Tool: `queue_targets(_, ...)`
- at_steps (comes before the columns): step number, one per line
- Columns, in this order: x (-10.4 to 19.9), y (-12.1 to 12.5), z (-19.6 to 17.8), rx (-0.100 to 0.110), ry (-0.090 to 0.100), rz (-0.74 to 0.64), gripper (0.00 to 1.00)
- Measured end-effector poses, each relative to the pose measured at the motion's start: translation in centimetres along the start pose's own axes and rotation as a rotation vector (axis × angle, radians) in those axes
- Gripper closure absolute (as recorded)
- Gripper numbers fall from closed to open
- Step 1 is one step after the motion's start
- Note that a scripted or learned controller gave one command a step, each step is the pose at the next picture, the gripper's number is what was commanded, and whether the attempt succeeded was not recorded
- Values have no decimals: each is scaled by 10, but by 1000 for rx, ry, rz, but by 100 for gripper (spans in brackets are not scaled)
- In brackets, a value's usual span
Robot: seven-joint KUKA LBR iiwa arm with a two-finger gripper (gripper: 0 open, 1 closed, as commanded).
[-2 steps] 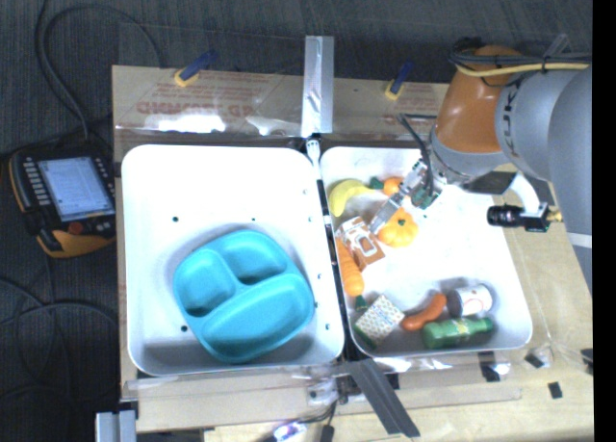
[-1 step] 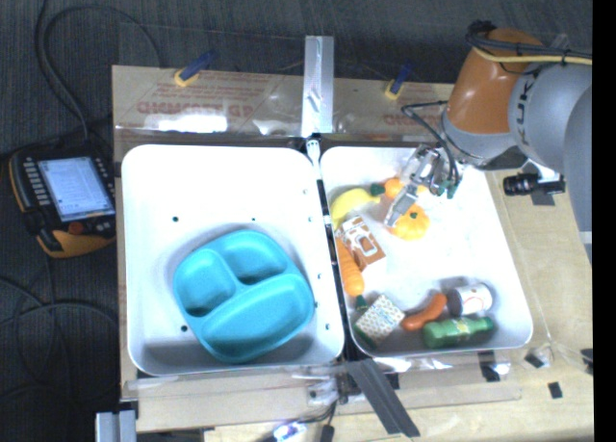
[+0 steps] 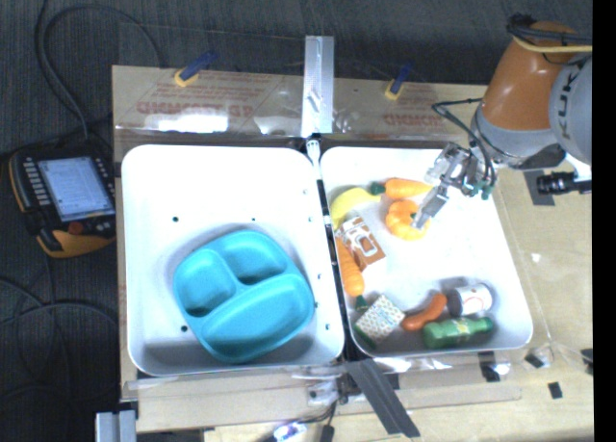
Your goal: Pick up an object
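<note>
The fingers (image 3: 430, 206) look like pale bare metal, slightly shiny, and their tip rests against a smooth, glossy orange plastic piece (image 3: 403, 219). Below them, the right bin (image 3: 481, 247) is smooth white plastic with a soft sheen, as is the left bin (image 3: 159, 190) farther off. In that far bin lies a divided plate (image 3: 241, 291) of matt blue plastic. Well below the fingers, a green bottle (image 3: 458, 332) looks glossy, and a small checked packet (image 3: 379, 316) seems to be paper or card. The table (image 3: 553, 267) beside the fingers is pale, matt wood. Above the wrist, the arm's orange band (image 3: 525, 84) is smooth and glossy.
</note>
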State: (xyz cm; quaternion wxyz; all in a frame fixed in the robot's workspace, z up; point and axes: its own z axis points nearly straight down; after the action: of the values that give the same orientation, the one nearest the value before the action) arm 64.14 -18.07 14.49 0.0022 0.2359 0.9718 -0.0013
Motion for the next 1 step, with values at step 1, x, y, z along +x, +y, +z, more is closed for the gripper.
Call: queue_targets(1, -8, 19, 57, 0, 9, 50, 0)
